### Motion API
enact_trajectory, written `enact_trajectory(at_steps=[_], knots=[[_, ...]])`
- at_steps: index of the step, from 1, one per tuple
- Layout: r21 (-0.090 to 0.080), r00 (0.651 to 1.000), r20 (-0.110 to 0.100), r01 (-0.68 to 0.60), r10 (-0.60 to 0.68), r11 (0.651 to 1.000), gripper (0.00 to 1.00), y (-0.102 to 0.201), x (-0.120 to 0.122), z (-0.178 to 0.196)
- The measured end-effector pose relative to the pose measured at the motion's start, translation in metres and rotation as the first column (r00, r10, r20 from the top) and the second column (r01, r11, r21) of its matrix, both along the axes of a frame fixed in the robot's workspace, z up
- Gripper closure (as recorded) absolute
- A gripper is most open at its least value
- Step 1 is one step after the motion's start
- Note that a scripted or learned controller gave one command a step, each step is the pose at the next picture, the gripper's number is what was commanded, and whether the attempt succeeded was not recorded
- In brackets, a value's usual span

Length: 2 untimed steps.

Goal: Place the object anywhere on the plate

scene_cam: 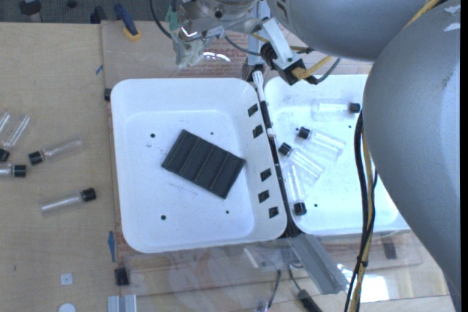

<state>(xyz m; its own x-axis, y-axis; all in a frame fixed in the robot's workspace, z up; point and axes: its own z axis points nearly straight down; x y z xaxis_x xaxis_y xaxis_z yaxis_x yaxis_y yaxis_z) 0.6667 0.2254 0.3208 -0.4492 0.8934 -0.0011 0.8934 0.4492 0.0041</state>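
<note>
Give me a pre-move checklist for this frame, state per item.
1. Plate located: ok. The dark ribbed plate lies flat in the left bin, tilted to the bin's edges.
2. Objects located: ok. Clear vials with black caps lie in the right bin.
3. Plate top free: ok, nothing rests on it.
4. Hand position: not ok. The hand is beyond the far edge of the left bin, over neither plate nor vials.
5. Object in hand: cannot tell, the view is too cluttered there.
6. Strays: not ok. More vials lie on the bench left of the bins.
</note>
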Motion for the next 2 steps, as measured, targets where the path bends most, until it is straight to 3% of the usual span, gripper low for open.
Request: enact_trajectory(at_steps=[1,2], knots=[[0.000,0.962,-0.001,0.275,-0.275,0.962,1.00,-0.0075,0.0000,0.0625],[0.001,0.692,-0.003,0.722,-0.722,0.692,1.00,-0.0069,-0.0003,0.0612]])
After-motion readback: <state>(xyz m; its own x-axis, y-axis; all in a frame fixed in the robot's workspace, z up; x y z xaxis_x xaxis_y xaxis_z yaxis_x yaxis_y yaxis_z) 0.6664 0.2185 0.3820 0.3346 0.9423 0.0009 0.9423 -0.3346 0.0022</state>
